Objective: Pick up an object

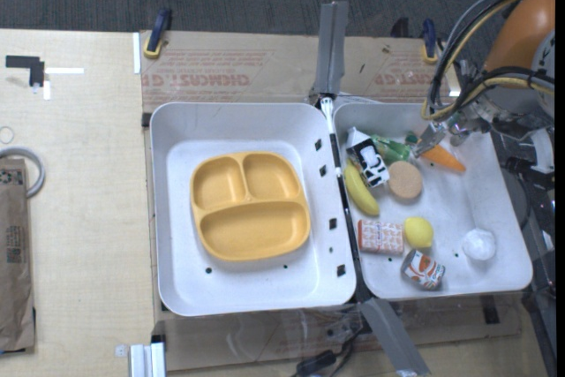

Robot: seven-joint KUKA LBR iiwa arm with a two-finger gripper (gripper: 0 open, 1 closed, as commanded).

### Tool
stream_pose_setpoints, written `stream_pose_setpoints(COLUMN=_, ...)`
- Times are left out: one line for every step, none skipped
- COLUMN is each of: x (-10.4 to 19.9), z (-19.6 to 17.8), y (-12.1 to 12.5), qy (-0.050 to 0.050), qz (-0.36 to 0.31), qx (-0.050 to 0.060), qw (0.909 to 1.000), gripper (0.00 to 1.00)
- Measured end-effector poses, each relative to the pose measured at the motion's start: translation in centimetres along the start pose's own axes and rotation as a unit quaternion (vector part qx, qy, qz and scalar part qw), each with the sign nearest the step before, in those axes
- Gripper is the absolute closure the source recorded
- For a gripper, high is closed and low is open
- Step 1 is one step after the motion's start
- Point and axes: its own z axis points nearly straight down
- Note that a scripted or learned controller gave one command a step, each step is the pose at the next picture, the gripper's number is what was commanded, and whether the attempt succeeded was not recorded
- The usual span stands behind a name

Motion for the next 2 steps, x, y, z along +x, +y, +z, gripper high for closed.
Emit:
stream_pose_setpoints(x=-0.1, z=-1.0, y=0.1, qy=-0.004, qz=-0.001, qx=-0.003, qw=1.0000, gripper=1.00)
stream_pose_setpoints(x=4.9, z=-8.5, y=1.3, qy=-0.006, qz=-0.016, qx=-0.003, qw=0.9999, gripper=1.00)
